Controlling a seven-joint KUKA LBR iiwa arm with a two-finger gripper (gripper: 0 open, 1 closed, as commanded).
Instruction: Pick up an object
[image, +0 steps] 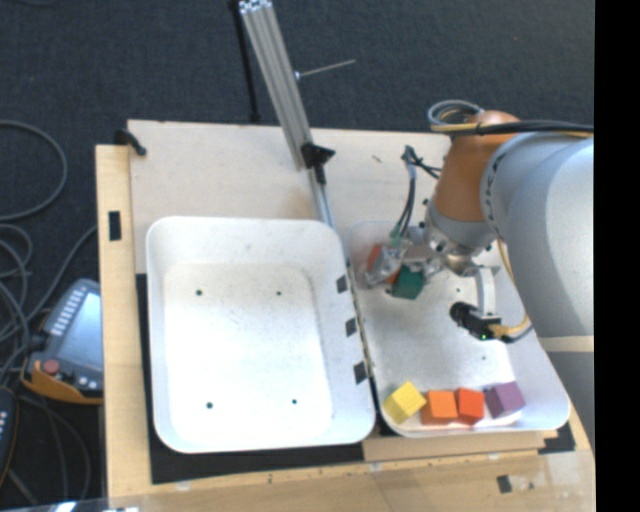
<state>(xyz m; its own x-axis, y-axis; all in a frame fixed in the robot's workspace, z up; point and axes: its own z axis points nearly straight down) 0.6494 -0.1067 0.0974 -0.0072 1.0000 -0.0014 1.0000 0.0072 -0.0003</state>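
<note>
Reaching in from the worktop's right edge, the arm (530, 230) bends down over the right bin (540, 385), its fingers (392, 262) closed on a green block (407, 284).

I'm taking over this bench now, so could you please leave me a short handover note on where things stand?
Gripper: low over the far end of the right white bin, at a small green block; whether it grips is unclear.
Things: yellow cube, two orange cubes and a purple cube line the right bin's near edge.
Done: no lift confirmed.
Left: secure and raise one object.
</note>
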